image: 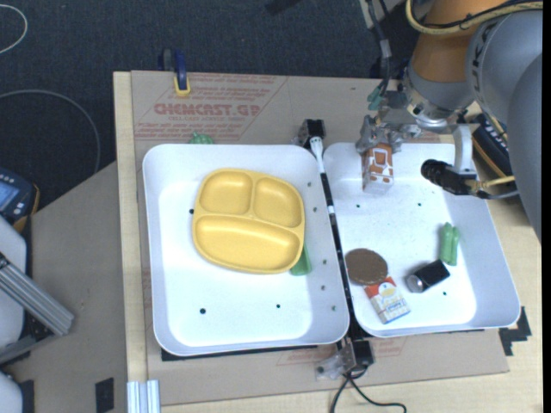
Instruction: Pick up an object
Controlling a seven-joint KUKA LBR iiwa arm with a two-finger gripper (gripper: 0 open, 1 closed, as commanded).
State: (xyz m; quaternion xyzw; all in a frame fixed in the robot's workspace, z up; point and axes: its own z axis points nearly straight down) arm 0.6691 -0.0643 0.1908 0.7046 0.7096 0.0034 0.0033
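Brown-and-white small carton (378,166) hangs between the fingers of the gripper (380,144), pinched at its top above the right white bin's (482,299) far corner; held upright, it seems lifted clear; brown disc (367,266) lies below.

The two shallow white plastic bins (172,299) look smooth with a soft sheen. The yellow three-compartment plastic tray (248,220) is smooth and slightly glossy. The flat brown cardboard sheet (215,106) under the bins is matt, with faded red print. The round brown disc (367,266) looks dull and matt. The small green plastic cylinder (448,243) is smooth. The orange band (452,11) shines glossy above the arm's satin grey shell (516,50).
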